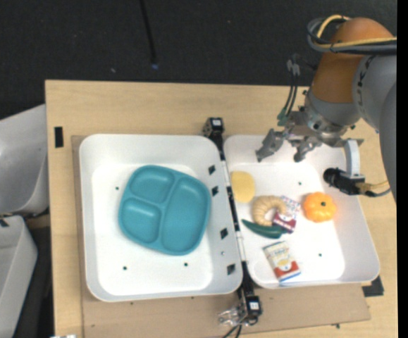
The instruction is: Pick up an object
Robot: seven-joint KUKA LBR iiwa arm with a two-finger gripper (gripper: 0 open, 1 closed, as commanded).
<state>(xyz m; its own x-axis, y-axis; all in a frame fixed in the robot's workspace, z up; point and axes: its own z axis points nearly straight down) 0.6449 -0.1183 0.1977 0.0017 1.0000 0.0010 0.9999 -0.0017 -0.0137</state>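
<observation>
The tool hangs spread and empty over the back of the right bin, apart from the objects below it. The pumpkin sits alone and looks the easiest pick; the croissant, pepper and packet crowd together. Centre over the pumpkin, descend straight, straddle it with both fingers, then clench before lifting.

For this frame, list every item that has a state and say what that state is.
pincer: fingers spread open, nothing between them, above the right bin's far end.
teal divided plate: lying flat in the left bin, compartments bare.
small carton: lying on its side in the right bin.
orange pumpkin: upright, stem up.
croissant: resting against a green pepper.
</observation>
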